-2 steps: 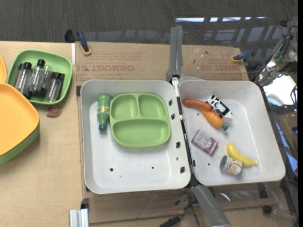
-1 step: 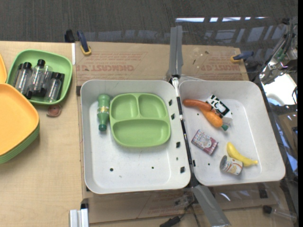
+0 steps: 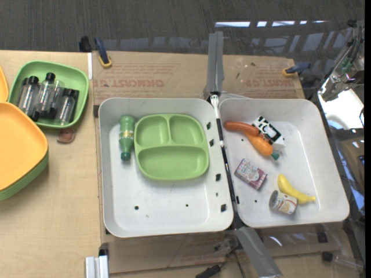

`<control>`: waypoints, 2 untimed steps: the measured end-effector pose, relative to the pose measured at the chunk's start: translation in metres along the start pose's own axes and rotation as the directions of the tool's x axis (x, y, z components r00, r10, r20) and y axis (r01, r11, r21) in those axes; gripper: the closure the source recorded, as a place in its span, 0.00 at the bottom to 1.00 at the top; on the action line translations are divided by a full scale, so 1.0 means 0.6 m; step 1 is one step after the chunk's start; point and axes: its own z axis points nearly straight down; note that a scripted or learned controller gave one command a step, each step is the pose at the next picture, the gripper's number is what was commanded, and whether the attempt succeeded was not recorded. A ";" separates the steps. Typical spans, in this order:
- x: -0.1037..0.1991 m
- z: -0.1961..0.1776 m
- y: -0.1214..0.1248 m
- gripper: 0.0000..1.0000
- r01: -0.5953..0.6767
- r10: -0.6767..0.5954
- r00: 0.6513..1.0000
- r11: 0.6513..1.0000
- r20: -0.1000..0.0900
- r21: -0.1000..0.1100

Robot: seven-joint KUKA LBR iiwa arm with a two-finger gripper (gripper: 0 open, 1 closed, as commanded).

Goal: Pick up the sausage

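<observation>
Sausage (image 3: 239,127), reddish, lying in the upper part of the right bin (image 3: 333,172), near the divider between the bins; one end meets an orange carrot (image 3: 262,146). Just beside both lies a black-and-white box (image 3: 268,130). A pink packet (image 3: 250,174), a banana (image 3: 294,190) and a can (image 3: 283,202) lie lower in the same bin. The left bin (image 3: 168,213) holds a green divided plate (image 3: 171,145) and a green bottle (image 3: 126,136). State of the end effector: cannot be told.
</observation>
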 end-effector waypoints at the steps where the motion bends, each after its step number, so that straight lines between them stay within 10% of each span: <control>1: -0.001 -0.014 0.001 1.00 0.002 -0.002 1.000 1.000 0.001 -0.001; 2: -0.002 -0.028 0.002 1.00 0.003 -0.003 1.000 1.000 0.003 -0.002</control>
